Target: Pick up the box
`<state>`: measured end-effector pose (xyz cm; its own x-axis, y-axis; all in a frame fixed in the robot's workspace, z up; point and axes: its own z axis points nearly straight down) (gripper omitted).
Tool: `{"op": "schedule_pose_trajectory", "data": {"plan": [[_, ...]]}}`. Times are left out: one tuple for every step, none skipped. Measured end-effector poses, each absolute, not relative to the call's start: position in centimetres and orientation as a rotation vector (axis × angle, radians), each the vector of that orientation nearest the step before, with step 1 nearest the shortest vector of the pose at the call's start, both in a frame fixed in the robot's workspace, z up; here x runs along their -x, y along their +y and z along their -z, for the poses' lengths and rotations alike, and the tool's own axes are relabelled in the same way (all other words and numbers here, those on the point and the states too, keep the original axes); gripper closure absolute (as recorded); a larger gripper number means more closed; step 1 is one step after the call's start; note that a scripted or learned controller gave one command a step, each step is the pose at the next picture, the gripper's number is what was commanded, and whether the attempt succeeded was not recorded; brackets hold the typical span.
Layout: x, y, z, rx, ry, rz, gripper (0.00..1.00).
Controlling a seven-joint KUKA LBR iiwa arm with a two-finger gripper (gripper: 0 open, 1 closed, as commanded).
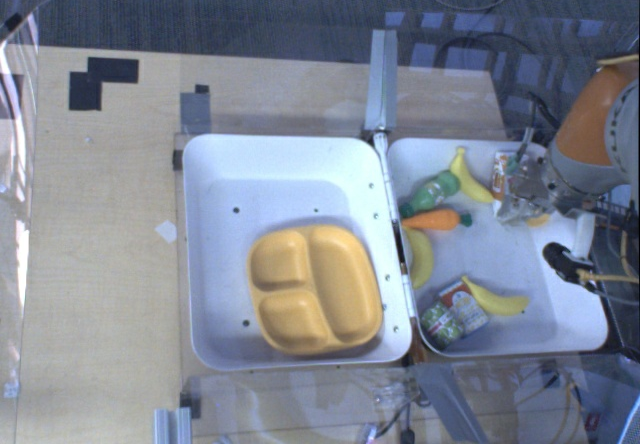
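White and orange print marks the box, a small carton standing near the far right corner of the right bin. The gripper sits right against it on the side nearer the bin's right wall, with the arm reaching in over that wall. Whether the gripper is apart, together or clamped on the box I cannot tell: its metal parts blur into the carton and the pale bin floor.

My reading is that the grasp itself is in hand, at or just around the moment of closing. The next move calls for a firm hold across the carton's narrow faces and then a straight lift. That lift must clear the banana lying just beside the box toward the bin's middle.

Further along lie a green bottle and a carrot. A printed packet rests near the front edge and could itself pass for a box, as its shape is hard to judge. The left bin holds a yellow divided tray. The box's far face and base are hidden.
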<state>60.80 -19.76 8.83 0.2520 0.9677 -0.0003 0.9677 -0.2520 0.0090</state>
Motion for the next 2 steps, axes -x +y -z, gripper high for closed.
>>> {"op": "schedule_pose_trajectory", "data": {"plan": [[-59.16,-19.66,-8.87,-2.511,1.873,-0.01,1.0],[-60.0,-19.86,-8.84,-2.529,1.854,-0.009,1.0]]}}
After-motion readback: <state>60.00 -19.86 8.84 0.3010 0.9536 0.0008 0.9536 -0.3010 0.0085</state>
